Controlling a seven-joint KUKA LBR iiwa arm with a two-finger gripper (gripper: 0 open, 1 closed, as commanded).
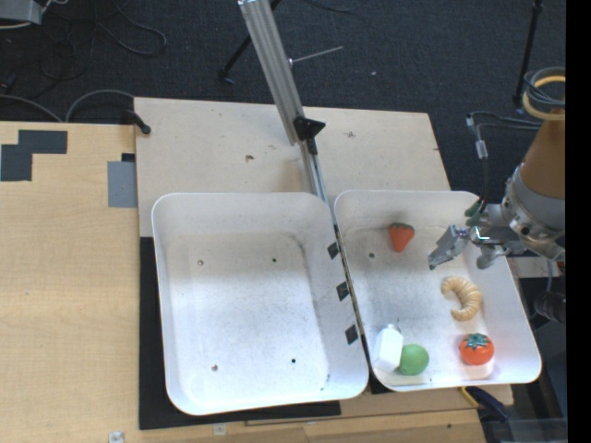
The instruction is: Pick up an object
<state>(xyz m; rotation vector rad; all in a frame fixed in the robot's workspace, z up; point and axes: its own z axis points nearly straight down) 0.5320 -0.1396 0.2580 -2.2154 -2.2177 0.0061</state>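
Observation:
The right bin holds a red strawberry near its far side, a tan croissant at mid right, a red tomato at the near right corner, and a green ball beside a white block at the near left. My gripper hangs over the right side of this bin, just above the croissant and to the right of the strawberry. Its fingers are spread apart with nothing between them.
The left bin lies beside the right one, parted by a divider with black clips. A slanted aluminium bar rises from the bench behind the bins. The arm comes in from the right.

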